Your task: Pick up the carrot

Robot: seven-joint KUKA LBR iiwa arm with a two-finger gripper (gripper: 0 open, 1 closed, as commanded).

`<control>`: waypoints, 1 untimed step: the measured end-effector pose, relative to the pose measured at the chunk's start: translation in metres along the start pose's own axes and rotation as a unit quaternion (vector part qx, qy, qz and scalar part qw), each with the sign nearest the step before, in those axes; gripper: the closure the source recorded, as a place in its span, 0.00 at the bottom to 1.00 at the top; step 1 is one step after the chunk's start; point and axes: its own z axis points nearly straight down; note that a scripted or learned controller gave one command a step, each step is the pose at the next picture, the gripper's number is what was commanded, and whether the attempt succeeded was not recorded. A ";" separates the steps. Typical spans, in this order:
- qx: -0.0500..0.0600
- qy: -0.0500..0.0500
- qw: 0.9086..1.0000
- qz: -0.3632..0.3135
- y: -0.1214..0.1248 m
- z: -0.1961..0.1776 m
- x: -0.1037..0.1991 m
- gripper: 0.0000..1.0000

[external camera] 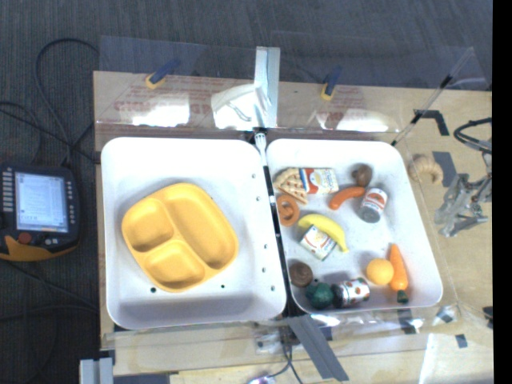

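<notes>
Here, the right bin (412, 214) holds the carrot (398, 269) by its right wall, just beside an orange (379, 272), with a banana (326, 226) nearer its middle. The left bin (120, 294) holds a yellow divided tray (178, 234).

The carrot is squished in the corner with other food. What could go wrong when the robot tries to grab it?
The carrot lies close to the right bin's wall, so a finger might bump the wall. The orange fruit touches its other side, so the tool might grab or push that instead. The can nearby could get knocked too.
</notes>
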 end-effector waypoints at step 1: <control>0.003 -0.006 0.996 -0.086 0.000 -0.090 -0.023 1.00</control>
